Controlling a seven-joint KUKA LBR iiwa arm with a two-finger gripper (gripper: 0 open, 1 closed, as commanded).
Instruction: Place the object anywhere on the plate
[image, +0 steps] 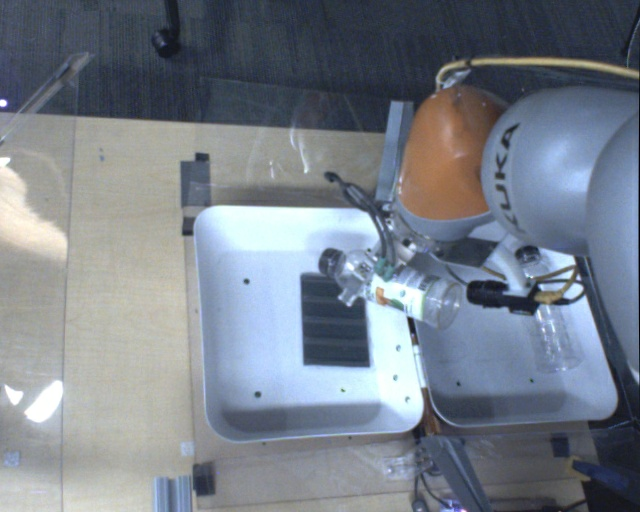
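A black ribbed plate (335, 325) lies flat in the middle of the left white bin (215, 320). My gripper (355, 279) hangs just above the plate's upper right corner. It is shut on the neck end of a clear plastic bottle (422, 298) with a green and orange label. The bottle lies sideways in the air and stretches to the right over the wall between the two bins. The grey arm with its orange band (445, 160) hides the back of the right bin.
A second clear bottle (553, 340) lies in the right bin (520, 400). Black cables (500, 296) run from the wrist over that bin. The wooden bench (110, 300) spreads to the left of the bins.
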